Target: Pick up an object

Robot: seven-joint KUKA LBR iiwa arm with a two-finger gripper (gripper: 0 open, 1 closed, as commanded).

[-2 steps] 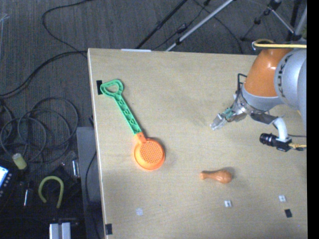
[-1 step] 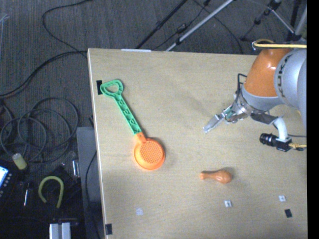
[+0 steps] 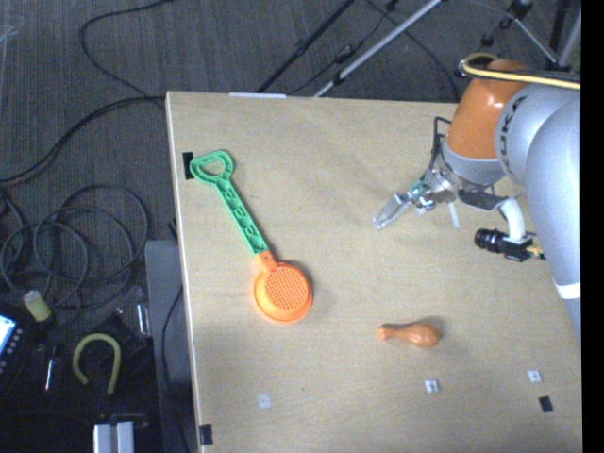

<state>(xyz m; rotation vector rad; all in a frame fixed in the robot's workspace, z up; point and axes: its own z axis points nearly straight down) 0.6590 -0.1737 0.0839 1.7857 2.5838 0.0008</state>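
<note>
Flat tan bench top (image 3: 377,140) seen from above at a slant, dark carpet and loose cables beyond its far and near-left edges. Near the bench's left side, a toy strainer (image 3: 253,242): green handle running diagonally from a looped end down to a round orange mesh head. Well to the right of the strainer's head and a little lower, a small orange pear-shaped object (image 3: 411,333), lying on its side, narrow end pointing back toward the strainer. Above that object and well apart from it, reaching in from the right, the gripper (image 3: 385,217), silvery tips close together and pointing left and down, nothing visible between them, touching neither toy. Behind the gripper, an orange band and the grey arm (image 3: 552,168).
</note>
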